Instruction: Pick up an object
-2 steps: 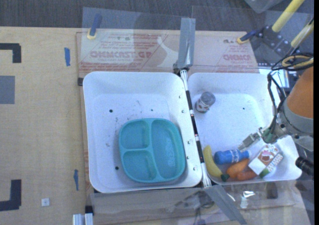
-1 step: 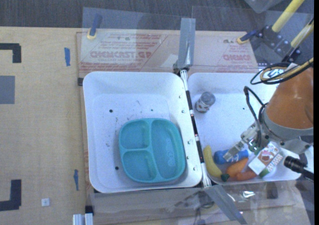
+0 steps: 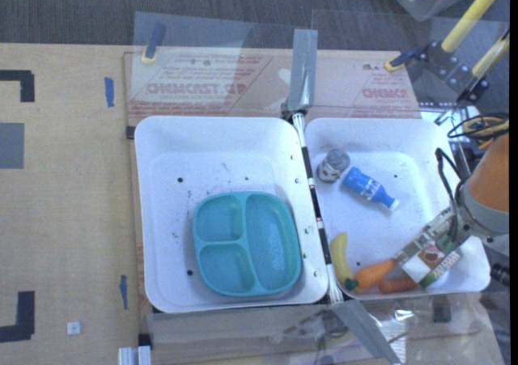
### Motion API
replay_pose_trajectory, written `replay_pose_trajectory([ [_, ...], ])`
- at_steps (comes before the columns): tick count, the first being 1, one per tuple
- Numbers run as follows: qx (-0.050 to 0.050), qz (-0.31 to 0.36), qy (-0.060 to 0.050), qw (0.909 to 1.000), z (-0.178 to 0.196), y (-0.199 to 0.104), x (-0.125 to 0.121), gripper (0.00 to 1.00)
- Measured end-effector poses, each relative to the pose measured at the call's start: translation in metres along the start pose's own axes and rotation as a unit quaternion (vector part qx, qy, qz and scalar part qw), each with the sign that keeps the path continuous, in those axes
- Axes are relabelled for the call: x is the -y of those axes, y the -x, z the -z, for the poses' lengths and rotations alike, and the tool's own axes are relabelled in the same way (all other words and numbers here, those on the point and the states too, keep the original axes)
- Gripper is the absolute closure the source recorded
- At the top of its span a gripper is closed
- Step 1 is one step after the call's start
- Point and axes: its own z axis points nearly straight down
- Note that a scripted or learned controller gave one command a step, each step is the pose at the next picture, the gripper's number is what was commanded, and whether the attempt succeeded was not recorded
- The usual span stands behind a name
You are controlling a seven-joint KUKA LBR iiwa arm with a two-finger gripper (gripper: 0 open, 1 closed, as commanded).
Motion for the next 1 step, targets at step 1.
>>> replay_pose_trajectory([
  [1, -0.002, 0.027, -0.001, 0.9996, 0.0476, 0.0004, -0.0829, 0.0],
])
